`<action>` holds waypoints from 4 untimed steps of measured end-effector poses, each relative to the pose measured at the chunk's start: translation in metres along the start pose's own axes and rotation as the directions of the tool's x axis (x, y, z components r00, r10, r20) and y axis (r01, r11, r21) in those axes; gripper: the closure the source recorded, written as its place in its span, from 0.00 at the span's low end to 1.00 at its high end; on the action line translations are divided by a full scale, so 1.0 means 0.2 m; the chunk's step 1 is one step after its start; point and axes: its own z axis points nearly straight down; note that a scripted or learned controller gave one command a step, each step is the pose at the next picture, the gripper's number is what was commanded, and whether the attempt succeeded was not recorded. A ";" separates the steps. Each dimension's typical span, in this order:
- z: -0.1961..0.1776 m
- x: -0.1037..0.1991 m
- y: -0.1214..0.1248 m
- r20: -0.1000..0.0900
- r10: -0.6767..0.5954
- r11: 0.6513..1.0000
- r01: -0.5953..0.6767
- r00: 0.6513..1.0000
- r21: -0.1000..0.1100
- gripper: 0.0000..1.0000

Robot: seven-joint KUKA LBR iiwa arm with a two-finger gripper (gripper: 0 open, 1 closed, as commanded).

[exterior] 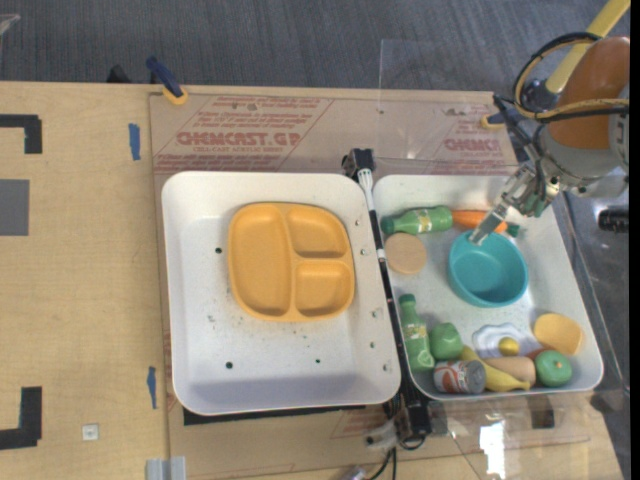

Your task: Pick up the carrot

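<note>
Arm (585, 98) enters from upper right, wrist angled down-left into right bin (580, 298). Gripper (492, 226) sits at carrot (468, 219), w/ tip over bowl (488, 270) rim. Fingers: open/closed state can't be told. Carrot lies at bin's rear, btwn green bottle (420, 220) and gripper, just behind bowl. Left bin (190, 298) holds yellow tray (290, 260).

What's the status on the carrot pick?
Gripper down at carrot, right bin; grasp unconfirmed. Carrot lying flat. Teal bowl and green bottle crowd it.
</note>
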 end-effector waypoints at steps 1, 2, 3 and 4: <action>0.14 -0.02 -0.01 -0.012 0.157 0.988 -0.157 0.988 0.009 0.00; -0.08 0.23 -0.42 0.006 0.079 0.997 -0.079 0.997 0.001 0.00; -0.45 0.06 -0.20 0.006 0.366 0.930 -0.366 0.930 -0.004 0.00; -0.19 -0.11 -0.06 0.000 0.463 0.887 -0.463 0.887 0.002 0.00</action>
